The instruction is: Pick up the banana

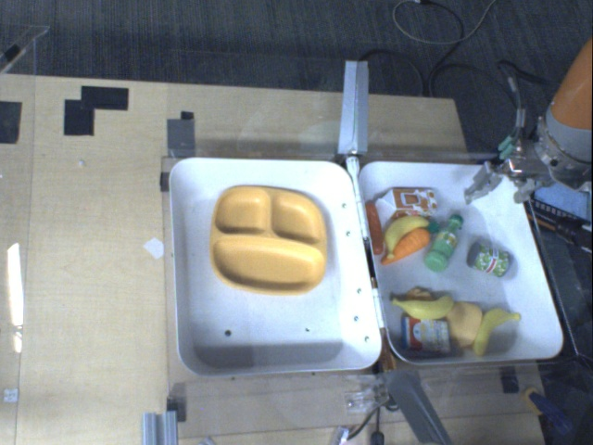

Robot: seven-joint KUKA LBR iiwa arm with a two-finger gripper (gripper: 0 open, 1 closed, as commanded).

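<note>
Overhead, your camera view lists two bins. Left bin: one yellow divided tray, sitting toward the far half. Right bin: a sausage along the left wall; a small carton; a banana just beside an orange carrot; a green bottle; a green-labelled can; a second banana lying atop a jar; a third banana near the front right corner, against a pale yellow item. Gripper: you see it above the right bin's far right corner, fingers spread apart, nothing between them, well apart from every banana.
</note>
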